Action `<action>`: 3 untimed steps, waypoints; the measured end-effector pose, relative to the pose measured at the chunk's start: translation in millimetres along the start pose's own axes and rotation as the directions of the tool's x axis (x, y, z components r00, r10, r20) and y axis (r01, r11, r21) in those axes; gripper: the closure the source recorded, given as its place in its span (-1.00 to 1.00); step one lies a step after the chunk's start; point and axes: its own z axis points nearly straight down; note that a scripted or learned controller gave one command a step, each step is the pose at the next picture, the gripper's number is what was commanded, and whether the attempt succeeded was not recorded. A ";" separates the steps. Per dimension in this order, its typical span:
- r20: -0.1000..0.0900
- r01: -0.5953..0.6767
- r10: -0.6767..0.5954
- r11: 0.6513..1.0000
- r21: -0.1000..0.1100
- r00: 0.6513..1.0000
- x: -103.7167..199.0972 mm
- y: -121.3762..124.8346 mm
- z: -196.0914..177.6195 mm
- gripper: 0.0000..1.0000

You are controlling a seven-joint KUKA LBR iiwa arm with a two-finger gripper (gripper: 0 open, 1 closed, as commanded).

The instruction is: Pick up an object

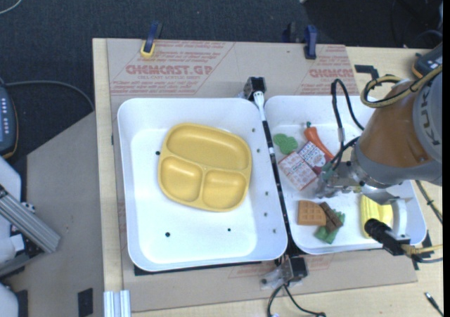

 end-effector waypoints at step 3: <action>0.002 0.002 -0.002 1.000 0.006 1.000 4.0 14.5 -127.2 1.00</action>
